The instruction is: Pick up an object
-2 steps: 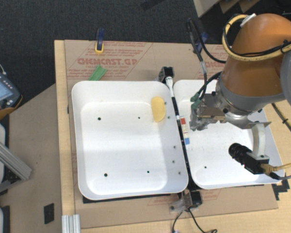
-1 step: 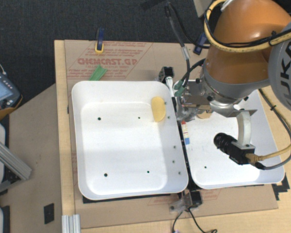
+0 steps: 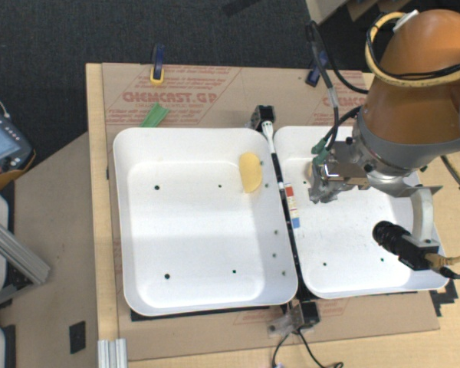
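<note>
A pale yellow, oblong object (image 3: 250, 172) lies in the left bin (image 3: 138, 205), near that bin's upper right corner. A thin stick-like thing with red and blue marks (image 3: 291, 205) lies along the left wall of the right bin (image 3: 345, 274). My gripper (image 3: 322, 187) hangs over the upper left part of the right bin, just right of the marked stick and apart from the yellow object. The bulky orange and grey wrist (image 3: 414, 90) covers the bin's upper right part. Nothing shows in the gripper's grasp.
Both bins rest on a brown cardboard sheet (image 3: 184, 90). On it, beyond the left bin, lie a green strip (image 3: 154, 115) and a yellow-blue clamp (image 3: 158, 67). Black clips (image 3: 262, 116) sit at both ends of the seam between the bins.
</note>
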